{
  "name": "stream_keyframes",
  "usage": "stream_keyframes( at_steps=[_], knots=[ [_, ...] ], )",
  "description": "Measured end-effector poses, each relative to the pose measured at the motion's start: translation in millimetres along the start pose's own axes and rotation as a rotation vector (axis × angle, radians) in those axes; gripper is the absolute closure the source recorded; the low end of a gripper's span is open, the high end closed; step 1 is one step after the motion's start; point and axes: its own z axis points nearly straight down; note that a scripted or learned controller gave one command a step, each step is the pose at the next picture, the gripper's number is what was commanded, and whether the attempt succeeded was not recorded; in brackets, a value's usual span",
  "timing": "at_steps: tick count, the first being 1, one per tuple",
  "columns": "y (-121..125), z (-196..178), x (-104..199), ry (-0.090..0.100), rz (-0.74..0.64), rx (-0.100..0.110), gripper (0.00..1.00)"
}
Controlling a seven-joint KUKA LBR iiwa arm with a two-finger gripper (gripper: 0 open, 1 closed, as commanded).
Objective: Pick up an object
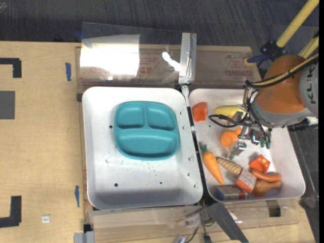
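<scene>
The tool (242, 142) hovers just right of the orange (229, 137), over the right bin (296, 158); its state I cannot tell.

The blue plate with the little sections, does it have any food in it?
Empty. The blue plate lies in the left bin, its three sections bare.

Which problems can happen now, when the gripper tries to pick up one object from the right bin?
1. The toys lie crowded: the carrot, the ice cream cone and the sausage nearly touch, so the gripper may push neighbours or catch two.
2. The orange ball beside the gripper is round and may roll away.
3. The banana sits partly under the arm and cables, so it is hard to judge.
</scene>
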Motion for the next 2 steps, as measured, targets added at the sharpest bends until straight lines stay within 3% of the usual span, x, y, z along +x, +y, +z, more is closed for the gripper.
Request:
stream_keyframes(
  at_steps=[1,2],
  knots=[
    [19,0,-49,0.016,0.129,0.002,0.00],
    [21,-14,-55,-0.010,0.127,-0.001,1.00]
  ],
)
